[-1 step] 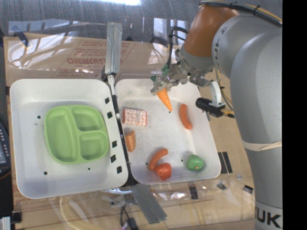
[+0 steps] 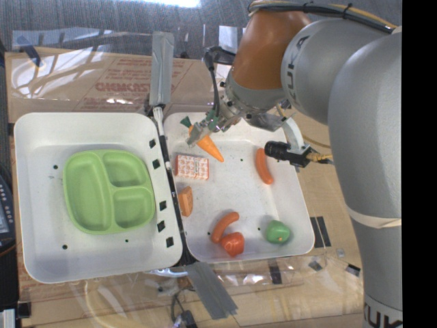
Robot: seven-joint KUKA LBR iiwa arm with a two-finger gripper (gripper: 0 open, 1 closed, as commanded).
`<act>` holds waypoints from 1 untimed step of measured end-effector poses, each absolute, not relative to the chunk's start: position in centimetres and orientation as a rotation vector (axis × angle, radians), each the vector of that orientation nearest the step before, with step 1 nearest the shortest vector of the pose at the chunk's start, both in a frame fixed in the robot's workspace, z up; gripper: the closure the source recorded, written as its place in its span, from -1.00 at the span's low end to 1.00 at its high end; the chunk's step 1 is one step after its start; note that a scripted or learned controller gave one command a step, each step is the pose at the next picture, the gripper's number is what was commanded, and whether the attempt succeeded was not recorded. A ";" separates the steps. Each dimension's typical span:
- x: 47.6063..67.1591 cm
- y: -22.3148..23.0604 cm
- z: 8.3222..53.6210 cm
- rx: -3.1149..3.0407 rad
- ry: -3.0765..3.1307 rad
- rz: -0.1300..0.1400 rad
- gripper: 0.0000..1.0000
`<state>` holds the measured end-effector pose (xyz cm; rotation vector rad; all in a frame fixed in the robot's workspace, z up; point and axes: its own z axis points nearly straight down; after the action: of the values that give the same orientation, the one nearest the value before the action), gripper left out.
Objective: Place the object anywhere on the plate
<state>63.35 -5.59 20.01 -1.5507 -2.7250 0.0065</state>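
Note:
A green divided plate [image 2: 109, 190] lies in the left white bin [image 2: 34, 142]. In the right bin [image 2: 293, 197], an orange carrot [image 2: 212, 149] with a green top points toward the lower right, near the bin's back left corner. My gripper [image 2: 204, 130] is right at the carrot's thick end, coming down from the grey arm with its orange band [image 2: 273, 46]. The gripper overlaps the carrot's top. I cannot see whether the carrot rests on the bin floor or is slightly raised.
The right bin also holds a red-and-white patterned box [image 2: 192, 167], an orange chunk [image 2: 185, 201] by the left wall, two reddish sausages [image 2: 263, 166] [image 2: 224, 225], a red tomato-like piece [image 2: 233, 244] and a green round fruit [image 2: 277, 233]. A raised divider [image 2: 167, 183] separates the bins.

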 end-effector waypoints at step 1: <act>62.7 3.3 18.8 -1.642 -2.670 0.009 1.00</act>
<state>62.70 3.32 18.78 -1.6425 -2.6705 0.0090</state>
